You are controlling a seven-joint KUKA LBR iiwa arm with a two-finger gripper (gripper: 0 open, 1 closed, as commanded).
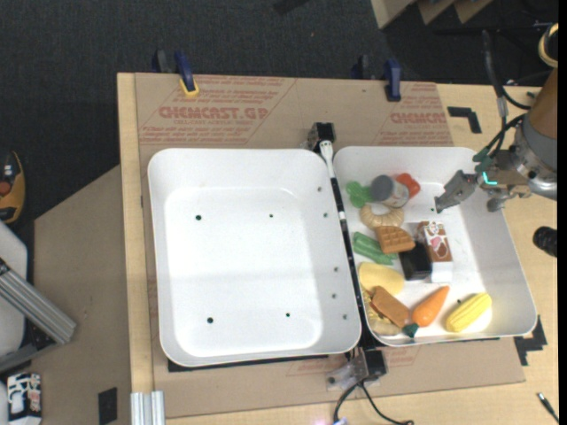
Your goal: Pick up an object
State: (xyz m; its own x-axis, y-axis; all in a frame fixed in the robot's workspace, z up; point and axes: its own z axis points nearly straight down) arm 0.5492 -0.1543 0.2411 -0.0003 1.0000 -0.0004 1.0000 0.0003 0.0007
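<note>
The right bin [514, 264] holds a pile of toy food along its left half. At the top of the pile are a green piece [357, 191], a grey round lid [383, 187] and a red piece [407, 184]. A brown waffle [394, 237], a black block [414, 262] and a small red-and-white box [436, 242] lie in the middle. A carrot [430, 305] and a yellow corn cob [468, 312] lie at the front. My gripper [471, 198] hangs open over the bin's upper right part, to the right of the pile, with nothing between its fingers.
The left bin [168, 237] lies beside the right one, with a black divider rail [338, 228] between them. Both rest on a brown board [266, 104] held by blue clamps [186, 71] at the back. Cables hang at the right behind the arm.
</note>
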